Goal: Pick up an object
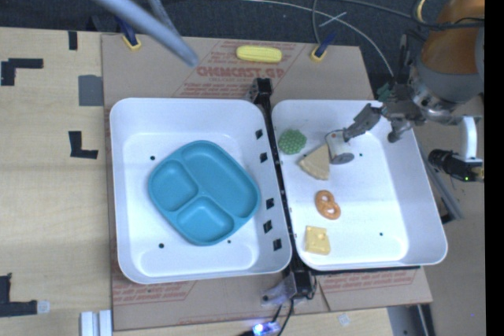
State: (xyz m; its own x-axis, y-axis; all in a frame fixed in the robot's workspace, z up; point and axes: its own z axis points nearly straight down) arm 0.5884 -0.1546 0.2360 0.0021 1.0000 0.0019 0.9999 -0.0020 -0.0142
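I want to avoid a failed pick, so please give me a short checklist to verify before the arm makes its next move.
1. Objects within the right bin: ok; green ball, tan wedge, pretzel, cheese square.
2. Gripper above that bin: ok, beside the wedge.
3. Nearest target free of neighbours: not ok; wedge sits close to the ball.
4. Anything held already: cannot tell.
5. Blue tray out of the way: ok, left bin.

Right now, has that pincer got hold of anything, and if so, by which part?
Nothing is visibly held. The pincer hangs in the right bin, right beside the tan wedge, with no item seen between its tips.
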